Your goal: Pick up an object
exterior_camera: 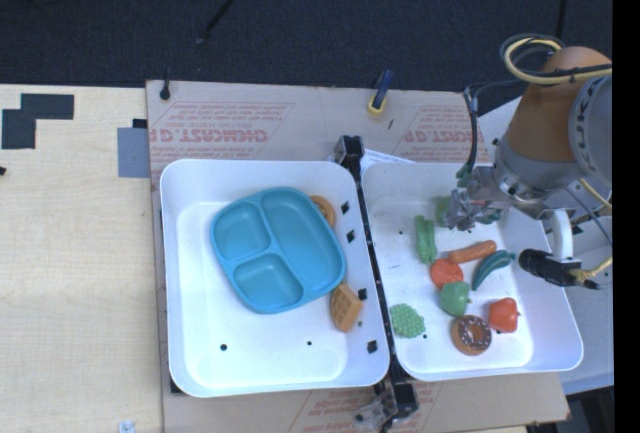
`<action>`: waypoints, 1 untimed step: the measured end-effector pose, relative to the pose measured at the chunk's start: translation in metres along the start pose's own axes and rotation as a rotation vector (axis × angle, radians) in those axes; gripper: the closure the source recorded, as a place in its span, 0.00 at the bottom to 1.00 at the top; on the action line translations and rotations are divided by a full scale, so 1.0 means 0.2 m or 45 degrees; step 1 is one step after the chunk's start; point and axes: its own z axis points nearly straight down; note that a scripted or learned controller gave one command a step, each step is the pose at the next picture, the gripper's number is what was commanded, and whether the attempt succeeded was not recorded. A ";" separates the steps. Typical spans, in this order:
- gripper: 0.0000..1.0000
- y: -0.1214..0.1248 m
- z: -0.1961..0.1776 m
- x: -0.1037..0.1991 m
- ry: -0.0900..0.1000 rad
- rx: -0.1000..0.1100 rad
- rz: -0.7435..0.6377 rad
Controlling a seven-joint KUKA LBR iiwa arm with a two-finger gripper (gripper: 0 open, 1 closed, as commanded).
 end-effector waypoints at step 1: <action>1.00 -0.01 -0.26 0.05 0.001 -0.002 -0.008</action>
